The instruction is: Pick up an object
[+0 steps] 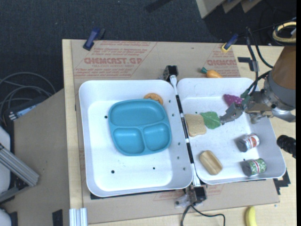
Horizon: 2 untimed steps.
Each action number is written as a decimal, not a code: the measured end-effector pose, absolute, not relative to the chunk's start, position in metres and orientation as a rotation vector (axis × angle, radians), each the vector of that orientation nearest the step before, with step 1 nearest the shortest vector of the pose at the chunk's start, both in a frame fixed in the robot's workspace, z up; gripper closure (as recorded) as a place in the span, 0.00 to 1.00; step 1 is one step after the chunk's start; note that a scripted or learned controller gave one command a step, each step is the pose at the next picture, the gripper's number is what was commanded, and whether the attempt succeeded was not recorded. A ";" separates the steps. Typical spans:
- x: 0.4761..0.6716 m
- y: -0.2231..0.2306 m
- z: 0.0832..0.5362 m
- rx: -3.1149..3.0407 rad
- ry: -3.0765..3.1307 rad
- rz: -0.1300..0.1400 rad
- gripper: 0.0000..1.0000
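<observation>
My gripper (231, 112) hangs low over the right bin (270, 140), its tip just right of a green leafy toy (211, 119). A purple toy (232, 99) lies just behind the gripper. A tan bread slice (195, 125) rests left of the leaf, against the bin's left wall. Toward the front lie a brown bread roll (210, 162), a silver can with a red label (248, 142) and a green-labelled can (254, 166). Nothing shows as held.
The left bin (94, 140) holds a blue divided plate (140, 127) and a small brown cookie (153, 97) behind it. A toy carrot (212, 73) lies on the board behind the right bin. A yellow banana (250, 216) sits at the bench front.
</observation>
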<state>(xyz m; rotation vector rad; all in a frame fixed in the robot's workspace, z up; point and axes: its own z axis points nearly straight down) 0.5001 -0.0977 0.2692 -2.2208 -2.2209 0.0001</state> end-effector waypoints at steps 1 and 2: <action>0.533 -0.198 0.190 -2.224 -2.217 0.005 0.00; 0.522 -0.208 0.083 -2.221 -2.218 0.002 0.00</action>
